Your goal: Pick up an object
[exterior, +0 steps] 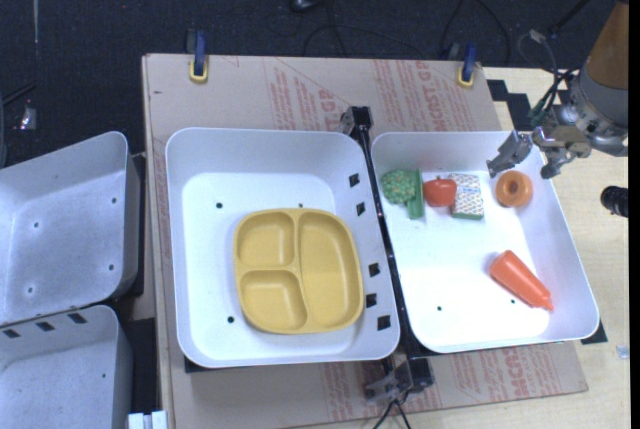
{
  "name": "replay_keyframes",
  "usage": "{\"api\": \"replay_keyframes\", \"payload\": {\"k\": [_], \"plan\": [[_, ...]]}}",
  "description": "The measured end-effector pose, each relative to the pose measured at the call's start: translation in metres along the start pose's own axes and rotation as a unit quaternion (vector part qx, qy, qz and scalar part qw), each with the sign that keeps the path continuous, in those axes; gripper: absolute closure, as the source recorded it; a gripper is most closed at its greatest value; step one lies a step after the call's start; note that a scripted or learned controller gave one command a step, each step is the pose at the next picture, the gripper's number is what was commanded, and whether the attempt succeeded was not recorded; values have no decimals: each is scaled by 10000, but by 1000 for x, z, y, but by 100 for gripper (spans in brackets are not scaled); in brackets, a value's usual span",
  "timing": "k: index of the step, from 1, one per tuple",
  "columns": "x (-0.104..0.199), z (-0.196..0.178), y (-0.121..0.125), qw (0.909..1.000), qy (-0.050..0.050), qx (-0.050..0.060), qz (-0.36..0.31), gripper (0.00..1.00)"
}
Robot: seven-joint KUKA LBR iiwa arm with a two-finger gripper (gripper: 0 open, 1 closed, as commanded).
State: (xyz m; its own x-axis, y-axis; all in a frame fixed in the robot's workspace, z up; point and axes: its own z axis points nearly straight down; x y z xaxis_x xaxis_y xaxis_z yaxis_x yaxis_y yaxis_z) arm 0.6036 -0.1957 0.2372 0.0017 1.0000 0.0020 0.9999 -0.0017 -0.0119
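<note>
Five small items lie in the right bin [560,217] in the camera view: broccoli [402,187], a tomato [439,190], a sponge-like block [467,195], a doughnut [514,189] and a carrot [520,278], loosely apart, likely so you can pick each singly. The yellow tray [298,270] sits in the left bin [200,167]. Your gripper [528,153] hovers over the doughnut, fingers spread, holding nothing.

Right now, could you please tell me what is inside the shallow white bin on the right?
A green broccoli piece, red tomato, speckled sponge-like block, orange doughnut and orange carrot. Nothing looks covered.
</note>
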Motion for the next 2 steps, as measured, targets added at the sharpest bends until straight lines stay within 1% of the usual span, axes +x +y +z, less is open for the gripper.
{"api": "replay_keyframes", "payload": {"k": [1,2], "plan": [[0,-7,3,10000,-14,-59,-14,0],[-9,43,5,10000,-9,-39,-2,0]]}}
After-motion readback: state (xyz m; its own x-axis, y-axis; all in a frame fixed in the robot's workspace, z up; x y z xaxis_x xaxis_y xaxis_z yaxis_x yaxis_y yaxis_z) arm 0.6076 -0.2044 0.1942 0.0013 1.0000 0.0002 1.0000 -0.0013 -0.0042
